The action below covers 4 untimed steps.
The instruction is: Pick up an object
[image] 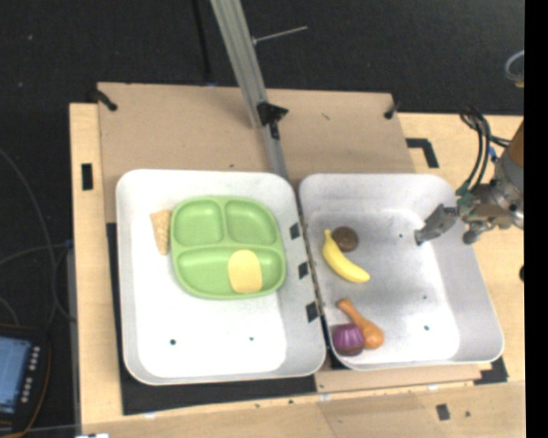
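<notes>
Plainly, the claw hangs over the right bin's far right corner, its fingers apart as far as the slant lets one judge, with nothing between them. The banana lies well to its left and slightly nearer the camera (long axis slanting away from the claw), a brown ball touching its far end. Bare floor lies between; the carrot and purple piece sit well clear near the front wall.
</notes>
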Each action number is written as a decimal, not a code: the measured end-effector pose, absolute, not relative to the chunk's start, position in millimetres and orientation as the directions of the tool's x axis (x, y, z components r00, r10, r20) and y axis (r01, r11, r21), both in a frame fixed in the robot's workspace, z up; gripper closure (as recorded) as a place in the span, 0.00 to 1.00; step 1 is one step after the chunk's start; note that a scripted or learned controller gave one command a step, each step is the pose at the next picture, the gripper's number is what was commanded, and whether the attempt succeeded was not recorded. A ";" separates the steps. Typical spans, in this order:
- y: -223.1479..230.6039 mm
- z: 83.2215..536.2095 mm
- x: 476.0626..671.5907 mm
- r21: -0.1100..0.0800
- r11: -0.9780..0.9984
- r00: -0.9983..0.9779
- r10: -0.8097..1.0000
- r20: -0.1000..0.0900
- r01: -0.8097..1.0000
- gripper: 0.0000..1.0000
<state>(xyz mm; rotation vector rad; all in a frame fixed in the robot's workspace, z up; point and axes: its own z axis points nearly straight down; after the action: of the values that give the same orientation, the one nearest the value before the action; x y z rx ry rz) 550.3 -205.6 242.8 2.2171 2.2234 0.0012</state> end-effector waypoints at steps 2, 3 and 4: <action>-203.1 186.7 541.0 -0.004 0.000 0.000 1.000 0.000 1.000 0.00; -209.2 124.9 537.4 -0.005 -0.001 0.001 1.000 0.000 1.000 0.00; -210.4 99.8 537.3 -0.001 -0.002 0.002 1.000 -0.002 1.000 0.00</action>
<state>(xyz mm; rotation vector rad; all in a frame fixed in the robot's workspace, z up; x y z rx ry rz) 537.3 -210.4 99.8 2.2231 2.2190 -0.0029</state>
